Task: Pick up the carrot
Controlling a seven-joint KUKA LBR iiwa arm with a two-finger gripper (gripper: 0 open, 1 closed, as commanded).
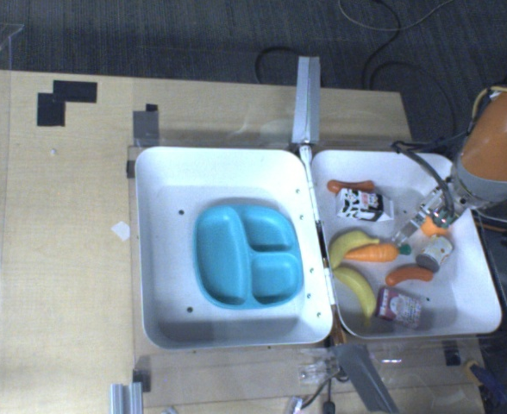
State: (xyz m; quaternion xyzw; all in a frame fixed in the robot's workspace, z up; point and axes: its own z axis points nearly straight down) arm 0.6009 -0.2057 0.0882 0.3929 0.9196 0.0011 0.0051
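1. Reaching in from the right, the pincer hangs low over the right bin, with the arm and its orange band above it at the picture's right edge.
2. Whether the pincer is wide or narrow I cannot tell; nothing shows clearly between its tips.
3. The carrot lies on the floor of the right bin, near the middle, just left of and below the pincer and apart from it.
4. The carrot rests against the upper banana; a second banana lies just below it.
5. A small black-and-white carton sits above the carrot, with an orange sausage-like piece just beyond it.
6. Another orange piece lies right of the carrot, a grey cylinder just above that, and a dark red packet near the front wall.
7. The left bin holds a blue divided tray.
8. Both bins sit on the wooden table.
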